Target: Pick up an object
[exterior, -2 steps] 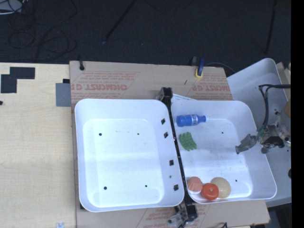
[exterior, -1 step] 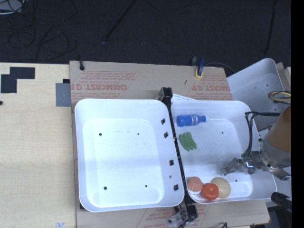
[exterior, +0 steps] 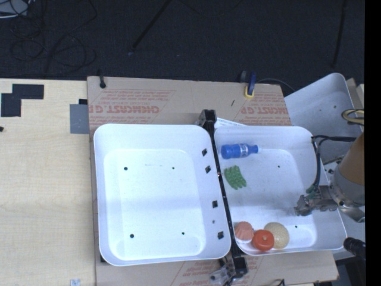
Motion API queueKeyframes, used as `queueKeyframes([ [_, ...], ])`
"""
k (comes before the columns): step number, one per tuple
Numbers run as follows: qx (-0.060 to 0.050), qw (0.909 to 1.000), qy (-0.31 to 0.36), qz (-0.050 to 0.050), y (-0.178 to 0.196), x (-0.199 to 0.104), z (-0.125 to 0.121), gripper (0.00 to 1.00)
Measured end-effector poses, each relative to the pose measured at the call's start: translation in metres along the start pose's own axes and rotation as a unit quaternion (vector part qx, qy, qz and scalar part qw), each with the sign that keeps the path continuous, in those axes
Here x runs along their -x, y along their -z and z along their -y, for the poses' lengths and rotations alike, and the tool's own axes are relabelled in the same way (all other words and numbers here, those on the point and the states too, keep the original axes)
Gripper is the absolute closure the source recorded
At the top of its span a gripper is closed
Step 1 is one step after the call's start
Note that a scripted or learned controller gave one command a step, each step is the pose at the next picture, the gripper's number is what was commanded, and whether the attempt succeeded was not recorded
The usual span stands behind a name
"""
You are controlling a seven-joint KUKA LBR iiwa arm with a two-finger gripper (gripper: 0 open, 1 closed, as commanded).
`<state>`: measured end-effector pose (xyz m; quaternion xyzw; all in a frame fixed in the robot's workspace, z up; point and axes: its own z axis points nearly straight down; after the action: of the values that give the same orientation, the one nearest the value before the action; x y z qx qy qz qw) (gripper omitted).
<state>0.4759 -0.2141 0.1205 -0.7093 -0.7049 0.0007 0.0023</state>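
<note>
The blue bottle (exterior: pixel 239 151), lying at twelve o'clock in the right bin (exterior: pixel 300 137), looks light, rigid and slippery, best taken across its body; the gripper (exterior: pixel 306 206) fingers' state cannot be told.

The arm (exterior: pixel 351 177) is reaching in from the right edge of the camera view, its grey body and a patch of orange showing just above the wrist. The gripper (exterior: pixel 305 206) is pointing leftward and sitting low at the arm's tip, a small dark metallic cluster too blurred to read more closely
</note>
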Motion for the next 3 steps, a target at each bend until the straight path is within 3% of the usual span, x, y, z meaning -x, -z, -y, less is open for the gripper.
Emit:
queueKeyframes([
  [1,0.005,1.0000,0.004,0.002,0.089,0.000,0.000,1.00],
  [2,0.004,1.0000,0.007,0.000,0.140,-0.073,-0.004,1.00],
  [3,0.001,1.0000,0.000,0.002,0.133,0.001,0.002,1.00],
])
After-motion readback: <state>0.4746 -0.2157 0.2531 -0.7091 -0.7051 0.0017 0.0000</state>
